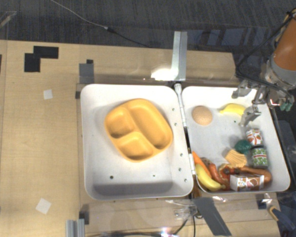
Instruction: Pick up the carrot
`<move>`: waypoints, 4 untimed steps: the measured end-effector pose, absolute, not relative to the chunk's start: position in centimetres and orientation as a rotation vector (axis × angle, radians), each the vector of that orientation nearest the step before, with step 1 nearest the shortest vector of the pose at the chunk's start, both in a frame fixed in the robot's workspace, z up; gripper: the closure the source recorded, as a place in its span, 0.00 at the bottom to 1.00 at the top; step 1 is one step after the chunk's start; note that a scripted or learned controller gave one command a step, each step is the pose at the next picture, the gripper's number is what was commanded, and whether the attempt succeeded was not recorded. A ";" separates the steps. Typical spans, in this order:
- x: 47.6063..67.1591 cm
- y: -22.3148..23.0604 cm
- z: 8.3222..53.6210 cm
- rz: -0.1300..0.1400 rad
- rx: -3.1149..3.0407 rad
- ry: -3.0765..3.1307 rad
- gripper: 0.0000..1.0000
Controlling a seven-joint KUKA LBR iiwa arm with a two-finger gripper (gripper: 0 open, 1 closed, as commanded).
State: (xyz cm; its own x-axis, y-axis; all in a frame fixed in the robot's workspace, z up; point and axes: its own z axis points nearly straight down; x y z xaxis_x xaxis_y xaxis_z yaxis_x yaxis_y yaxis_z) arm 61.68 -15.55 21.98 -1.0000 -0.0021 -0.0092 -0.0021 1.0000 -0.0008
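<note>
The carrot [199,161] is a thin orange stick lying at the left side of the right bin [214,137], close to the divider, beside a banana [207,178]. My gripper [250,113] hangs over the far right part of that bin, just right of a yellow lemon-like piece [232,109] and above two small cans [255,137]. Its fingers point down and look parted, with nothing between them. The carrot lies well to the lower left of the gripper.
The left bin [96,174] holds a yellow divided plate [137,129]. In the right bin are also a tan egg-shaped ball [203,115], a green piece [243,145], a cracker [235,157], sausages [246,171] and a can [245,182] crowded along the front.
</note>
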 end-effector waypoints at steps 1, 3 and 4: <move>57.2 -17.5 11.7 0.001 0.113 3.137 0.00; 53.7 -12.1 10.4 -0.002 0.249 3.103 1.00; 49.5 -10.7 9.2 -0.007 0.194 3.106 1.00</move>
